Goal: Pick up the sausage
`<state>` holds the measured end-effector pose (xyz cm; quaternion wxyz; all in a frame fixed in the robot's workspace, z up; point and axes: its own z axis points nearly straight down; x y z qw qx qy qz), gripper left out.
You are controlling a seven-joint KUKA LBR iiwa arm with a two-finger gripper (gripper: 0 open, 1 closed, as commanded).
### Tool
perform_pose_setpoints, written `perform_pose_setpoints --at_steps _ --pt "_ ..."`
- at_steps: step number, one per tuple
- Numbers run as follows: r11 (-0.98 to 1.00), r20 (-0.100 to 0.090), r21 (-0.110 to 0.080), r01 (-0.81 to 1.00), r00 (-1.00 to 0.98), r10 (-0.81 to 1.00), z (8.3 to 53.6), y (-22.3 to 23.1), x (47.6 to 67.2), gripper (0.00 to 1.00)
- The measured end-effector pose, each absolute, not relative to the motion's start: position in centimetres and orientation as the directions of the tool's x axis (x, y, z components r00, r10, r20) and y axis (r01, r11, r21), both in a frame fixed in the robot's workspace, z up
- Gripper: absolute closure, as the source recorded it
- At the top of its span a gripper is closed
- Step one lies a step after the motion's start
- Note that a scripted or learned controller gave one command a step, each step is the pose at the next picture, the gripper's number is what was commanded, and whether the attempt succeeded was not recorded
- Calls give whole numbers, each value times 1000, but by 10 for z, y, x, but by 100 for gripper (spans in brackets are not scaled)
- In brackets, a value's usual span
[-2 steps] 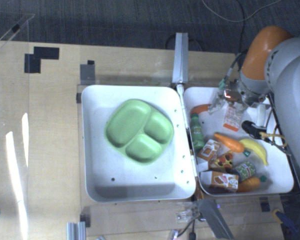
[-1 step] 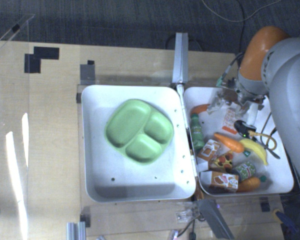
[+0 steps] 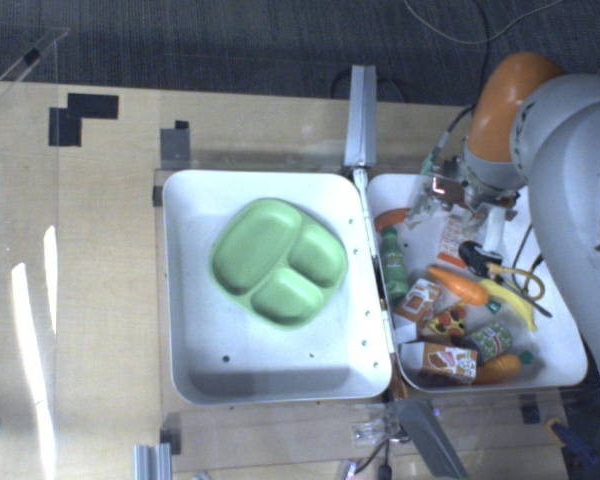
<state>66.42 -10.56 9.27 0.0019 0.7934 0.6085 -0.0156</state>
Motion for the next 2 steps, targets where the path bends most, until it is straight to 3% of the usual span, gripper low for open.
perform_pose_setpoints --at_steps 1,2 --pt "-239 1 3 971 239 971 184 -58 616 0" --pt "-239 1 3 971 239 971 184 -58 616 0"
